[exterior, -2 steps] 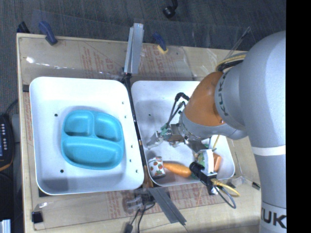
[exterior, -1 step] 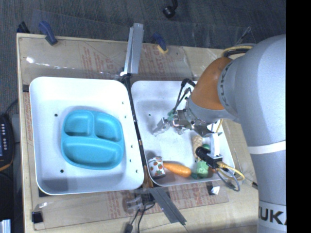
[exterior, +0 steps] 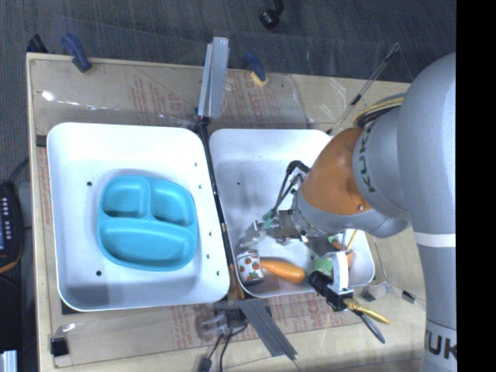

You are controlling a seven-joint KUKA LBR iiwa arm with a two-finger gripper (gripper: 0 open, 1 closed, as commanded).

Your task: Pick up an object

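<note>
Orange carrot (exterior: 283, 270) lies at the right bin's (exterior: 232, 161) near edge beside a small patterned cup (exterior: 248, 266). Gripper (exterior: 271, 225) hovers above; its state cannot be told. Crowding risks a glancing miss.

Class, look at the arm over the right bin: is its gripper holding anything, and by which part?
It cannot be told. The gripper hangs above the carrot and a small cup, with nothing visibly between it.

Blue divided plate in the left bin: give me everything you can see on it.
The blue divided plate is light blue, looks like smooth plastic, and has rounded corners. It has three compartments: two smaller ones on the far side and one long one on the near side. It lies flat, right side up, roughly centred on the floor of the left white bin, slightly rotated. Nothing lies in it, and the arm is not touching it.
</note>
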